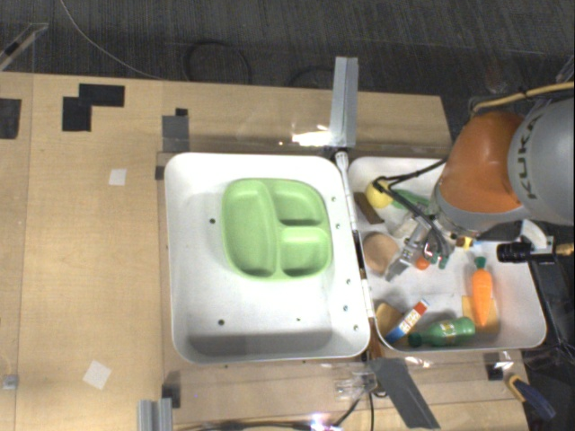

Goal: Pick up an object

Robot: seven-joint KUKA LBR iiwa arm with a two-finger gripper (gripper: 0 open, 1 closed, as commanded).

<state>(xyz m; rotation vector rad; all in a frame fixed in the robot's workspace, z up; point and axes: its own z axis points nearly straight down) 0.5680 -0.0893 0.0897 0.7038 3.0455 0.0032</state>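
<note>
Two white bins sit side by side on the surface [81, 268]. The left bin [193, 241] holds one green divided tray [274, 227]. In the right bin [521, 330] lie one orange carrot [483, 299], one green bottle [445, 332] and one yellow piece [379, 196]. The pincer [415, 251] hangs over this bin; its grip cannot be made out. The carrot lies at its four o'clock, apart from it.

Arm [539, 164]: grey casing, dark lettering at 3 o'clock edge.
Wrist band [481, 164]: glossy orange, rounded.
Gripper [409, 254]: metallic, small orange-red accents.
</note>
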